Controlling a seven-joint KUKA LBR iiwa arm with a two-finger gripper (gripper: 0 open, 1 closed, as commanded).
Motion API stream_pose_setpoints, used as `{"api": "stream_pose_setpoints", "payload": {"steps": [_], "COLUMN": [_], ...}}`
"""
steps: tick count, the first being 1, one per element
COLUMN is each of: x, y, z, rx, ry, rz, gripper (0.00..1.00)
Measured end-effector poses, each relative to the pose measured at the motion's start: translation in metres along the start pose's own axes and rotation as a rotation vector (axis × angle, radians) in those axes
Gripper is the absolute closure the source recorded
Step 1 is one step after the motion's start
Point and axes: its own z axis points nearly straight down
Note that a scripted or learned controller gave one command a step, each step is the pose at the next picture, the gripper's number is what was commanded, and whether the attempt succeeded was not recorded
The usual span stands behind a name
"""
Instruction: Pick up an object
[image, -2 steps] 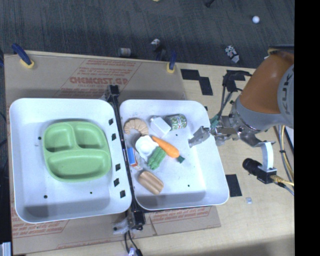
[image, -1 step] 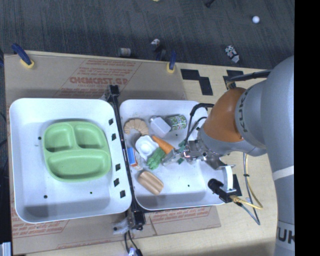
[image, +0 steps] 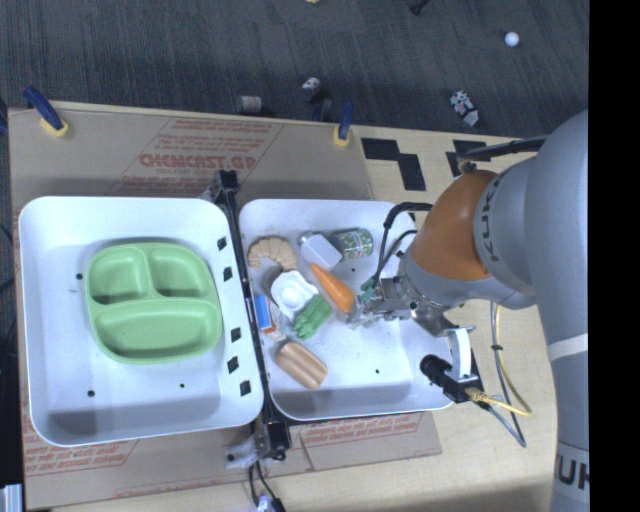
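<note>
The claw (image: 368, 305) is hanging low in the right bin (image: 395, 392), just beside the carrot (image: 333, 287) at the edge of the toy pile, likely lining up a grab; whether it is open or closed cannot be told. The other toys are lying bunched toward the bin's left side, while the green plate (image: 154, 300) is sitting alone in the left bin (image: 55, 405).

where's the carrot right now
The carrot lies in the right bin, near its middle, between the green toy on its left and the gripper on its right.
</note>
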Motion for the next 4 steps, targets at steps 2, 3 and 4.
{"api": "stream_pose_setpoints", "payload": {"steps": [2,3,4], "x": [-0.031,0.008,-0.032], "y": [-0.05,-0.05,-0.039], "z": [-0.113,-0.121,-0.152], "rx": [-0.003,-0.003,-0.006], "ry": [0.002,0.001,0.0], "rz": [0.006,0.003,0.007], "gripper": [1.0,1.0,1.0]}}
